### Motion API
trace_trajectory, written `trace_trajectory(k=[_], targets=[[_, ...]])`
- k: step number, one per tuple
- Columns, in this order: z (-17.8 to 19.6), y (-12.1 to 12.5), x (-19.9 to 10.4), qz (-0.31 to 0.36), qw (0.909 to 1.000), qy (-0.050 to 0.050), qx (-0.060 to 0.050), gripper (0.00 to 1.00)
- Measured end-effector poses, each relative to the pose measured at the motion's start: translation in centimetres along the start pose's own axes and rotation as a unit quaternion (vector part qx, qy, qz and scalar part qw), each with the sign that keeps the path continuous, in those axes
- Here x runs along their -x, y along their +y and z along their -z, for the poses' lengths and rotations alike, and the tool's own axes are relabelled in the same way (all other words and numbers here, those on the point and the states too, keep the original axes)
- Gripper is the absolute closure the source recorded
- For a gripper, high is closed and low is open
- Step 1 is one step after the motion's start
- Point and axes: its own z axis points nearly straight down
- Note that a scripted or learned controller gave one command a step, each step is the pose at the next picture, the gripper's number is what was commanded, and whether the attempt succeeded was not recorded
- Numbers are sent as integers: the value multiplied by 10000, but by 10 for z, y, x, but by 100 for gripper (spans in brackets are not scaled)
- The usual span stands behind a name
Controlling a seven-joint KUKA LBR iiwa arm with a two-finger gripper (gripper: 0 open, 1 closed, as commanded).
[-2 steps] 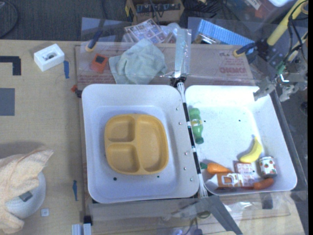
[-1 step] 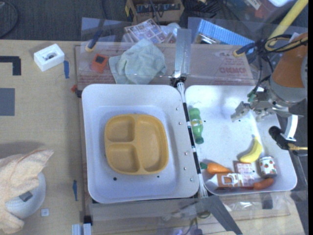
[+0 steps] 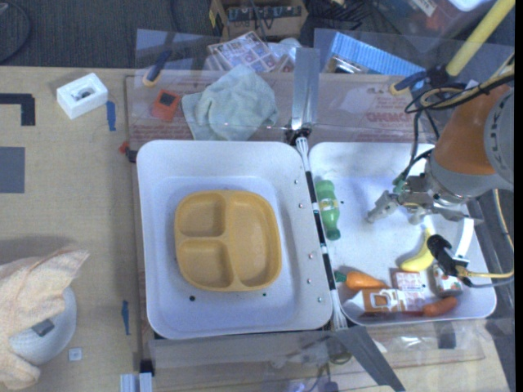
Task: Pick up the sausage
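The sausage (image 3: 440, 306) is a short reddish-orange link lying along the front edge of the right bin (image 3: 359, 166), near its front-right corner. It sits beside a brown packet (image 3: 398, 291). My gripper (image 3: 400, 211) hangs over the middle of the right bin, well behind and left of the sausage. It is open, and nothing is between its fingers. The grey arm with its orange band (image 3: 470, 137) comes in from the right.
In the right bin, a green bottle (image 3: 328, 207) lies by the left wall, a carrot (image 3: 362, 281) at the front left, and a banana (image 3: 418, 257) under the wrist. A black cable (image 3: 445, 260) loops there. The left bin (image 3: 155, 219) holds a yellow divided plate (image 3: 228, 240).
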Motion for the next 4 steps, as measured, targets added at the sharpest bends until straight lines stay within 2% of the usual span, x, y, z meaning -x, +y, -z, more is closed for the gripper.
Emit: trace_trajectory(k=[1,2,3,4], targets=[[1,-102,-25,-336,9994,5,5,0],[2,-106,-64,-1630,9866,5,15,0],[2,18,-55,-1042,9946,-4,-30,0],[-1,33,15,-1251,9921,-8,-24,0]])
